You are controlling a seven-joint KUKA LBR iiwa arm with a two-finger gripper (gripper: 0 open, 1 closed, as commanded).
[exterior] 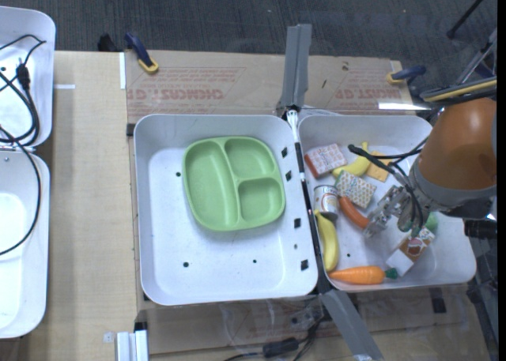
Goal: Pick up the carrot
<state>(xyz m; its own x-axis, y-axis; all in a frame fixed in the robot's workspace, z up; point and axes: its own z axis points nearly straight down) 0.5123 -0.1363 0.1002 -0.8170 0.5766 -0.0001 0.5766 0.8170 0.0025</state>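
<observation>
1. Where the table point(87, 193) starts on the left, two white trays with black cables sit at its edge, well apart from the bins.
2. Left bin point(158, 265): holds a green three-compartment plate point(234, 183), lying flat, upper-middle of the bin. Nothing on the plate.
3. Divider between the bins: a grey post point(297, 67) rises behind it.
4. Right bin point(455, 268): cluttered. Banana point(328, 241) lies along the left wall, a small can point(326, 197) just above it.
5. Carrot point(357, 275): lies flat on the bin floor by the front wall, just right of the banana's lower end, long axis roughly left-right. Nothing is touching it from above.
6. Upper part of the right bin: red-white packet point(325, 159), a patterned box point(357, 189), yellow pieces beside them, a red item point(353, 212) under the box.
7. End effector point(389, 214): hangs over the bin middle, above and right of the carrot, apart from it. Cannot tell how wide it stands; too blurred.
8. Arm point(466, 154): orange band, comes in from the right. A small carton point(411, 250) lies below it.
</observation>
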